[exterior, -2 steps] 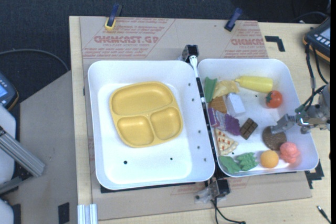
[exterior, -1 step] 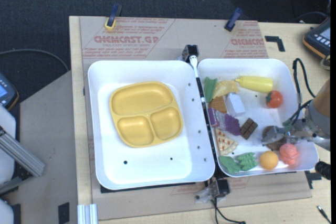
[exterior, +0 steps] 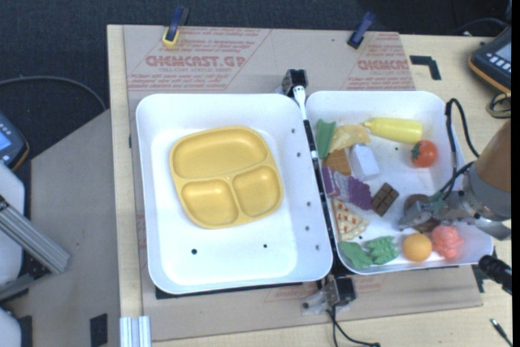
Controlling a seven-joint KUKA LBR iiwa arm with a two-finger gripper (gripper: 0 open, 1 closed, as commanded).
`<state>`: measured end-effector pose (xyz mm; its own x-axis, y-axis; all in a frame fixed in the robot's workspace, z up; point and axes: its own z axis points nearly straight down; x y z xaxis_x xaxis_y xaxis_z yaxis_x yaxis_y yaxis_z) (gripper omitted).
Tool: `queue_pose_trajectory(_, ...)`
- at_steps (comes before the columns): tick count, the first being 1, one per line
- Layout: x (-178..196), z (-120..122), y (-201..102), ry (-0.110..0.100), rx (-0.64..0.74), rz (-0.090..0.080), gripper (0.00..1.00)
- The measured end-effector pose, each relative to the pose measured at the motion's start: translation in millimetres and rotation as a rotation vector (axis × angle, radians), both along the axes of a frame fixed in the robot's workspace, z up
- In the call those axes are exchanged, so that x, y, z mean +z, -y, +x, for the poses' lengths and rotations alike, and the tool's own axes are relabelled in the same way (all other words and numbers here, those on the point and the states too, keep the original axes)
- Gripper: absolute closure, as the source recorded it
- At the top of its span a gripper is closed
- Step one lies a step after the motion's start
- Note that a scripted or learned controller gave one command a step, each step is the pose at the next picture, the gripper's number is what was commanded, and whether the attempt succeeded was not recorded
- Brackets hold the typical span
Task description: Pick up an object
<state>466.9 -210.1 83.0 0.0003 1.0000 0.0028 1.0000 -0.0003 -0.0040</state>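
The right bin holds several toy foods. A yellow corn cob and a red tomato lie at the back, with a white block, purple grapes and a brown chocolate piece in the middle. Along the front lie a waffle slice, a green broccoli, an orange and a pink lumpy piece. My gripper is low in this bin, right of the chocolate and just behind the orange and the pink piece. I see nothing held in it.
The left bin carries a yellow divided plate. A green leaf and a pale yellow piece lie by the right bin's left wall. A black cable loops over the right bin's far right rim near my arm.
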Motion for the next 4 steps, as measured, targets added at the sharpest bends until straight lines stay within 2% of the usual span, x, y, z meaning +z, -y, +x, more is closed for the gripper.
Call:
queue_pose_trajectory(1,13,1,1,0.006,-0.001,-0.004,1.0)
queue_pose_trajectory(3,138,1,-2,0.013,0.002,-0.007,1.0)
queue_pose_trajectory(4,142,2,-1,0.007,0.002,-0.005,1.0)
